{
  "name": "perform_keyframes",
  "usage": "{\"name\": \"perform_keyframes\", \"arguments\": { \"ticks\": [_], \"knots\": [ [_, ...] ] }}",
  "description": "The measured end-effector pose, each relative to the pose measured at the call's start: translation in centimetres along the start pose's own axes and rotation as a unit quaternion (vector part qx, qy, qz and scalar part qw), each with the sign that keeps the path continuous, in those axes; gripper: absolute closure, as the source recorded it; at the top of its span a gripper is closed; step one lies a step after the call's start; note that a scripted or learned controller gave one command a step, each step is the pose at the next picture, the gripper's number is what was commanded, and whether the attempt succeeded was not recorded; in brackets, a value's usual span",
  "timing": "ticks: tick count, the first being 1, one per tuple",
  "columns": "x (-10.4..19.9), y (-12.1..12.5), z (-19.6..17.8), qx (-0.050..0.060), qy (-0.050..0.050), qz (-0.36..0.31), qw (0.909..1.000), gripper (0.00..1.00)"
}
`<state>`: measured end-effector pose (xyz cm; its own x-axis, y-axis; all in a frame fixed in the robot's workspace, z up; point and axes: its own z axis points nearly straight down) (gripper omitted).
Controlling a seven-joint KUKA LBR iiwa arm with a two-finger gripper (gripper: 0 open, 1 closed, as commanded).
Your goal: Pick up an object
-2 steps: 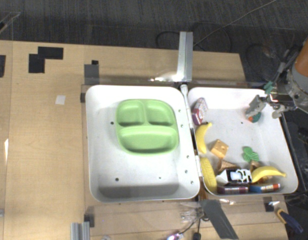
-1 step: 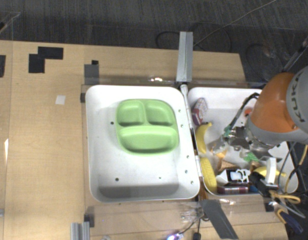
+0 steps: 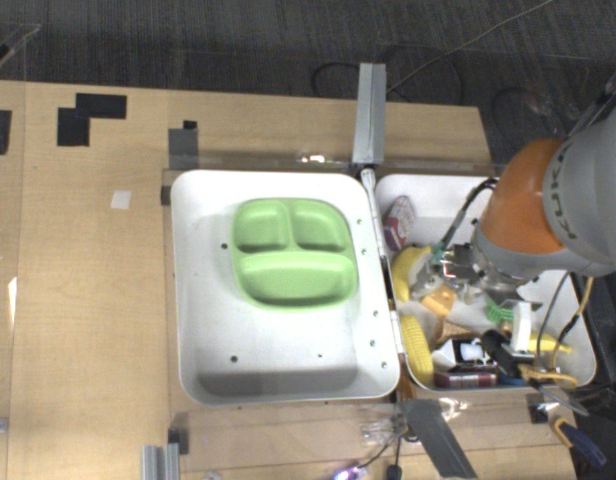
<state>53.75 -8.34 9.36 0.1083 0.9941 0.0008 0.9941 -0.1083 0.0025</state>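
view: camera view, looking down at a slant on both bins
tabletop [image 3: 88, 288]: pale wood, a few black patches [image 3: 88, 118] at the far left
post [image 3: 369, 118]: grey metal, upright at the far end of the gap between the bins
left bin [image 3: 203, 298]: white, shallow, holds one thing
plate [image 3: 288, 253]: green, three compartments, lies flat in the far-middle of the left bin, clear of its walls
right bin [image 3: 438, 193]: white, far end bare, near half cluttered
arm [image 3: 578, 198]: grey, reaches in from the right and bends down over the right bin
orange band [image 3: 518, 213]: just above the wrist, over the middle of the right bin
gripper [image 3: 453, 278]: low in the right bin, right above the clutter; can't tell if it's apart, together or clamped on anything, the wrist covers it
pick candidates: all in the right bin apart from the plate
can [image 3: 396, 223]: dark red, against the left wall, far of the gripper
yellow piece [image 3: 408, 268]: curved, by the left wall, just beside the gripper
tan piece [image 3: 438, 303]: just near-side of the gripper, contact unclear
corn [image 3: 416, 340]: yellow cob, along the left wall near the front corner
bottle [image 3: 473, 376]: dark, on its side along the front wall
green bit [image 3: 500, 313]: small, under the wrist, too small to identify
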Motion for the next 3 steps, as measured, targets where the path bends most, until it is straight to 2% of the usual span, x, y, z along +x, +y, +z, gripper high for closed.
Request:
{"name": "perform_keyframes", "arguments": {
  "ticks": [1,2,3],
  "knots": [
    [0.1,0.1,-1.1,-0.002,0.001,0.001,1.0000,1.00],
    [5.7,1.3,-9.2,-0.001,0.000,-0.053,0.9986,1.00],
    [6.7,-1.2,-9.1,0.000,0.000,-0.036,0.9994,1.00]
  ]
}}
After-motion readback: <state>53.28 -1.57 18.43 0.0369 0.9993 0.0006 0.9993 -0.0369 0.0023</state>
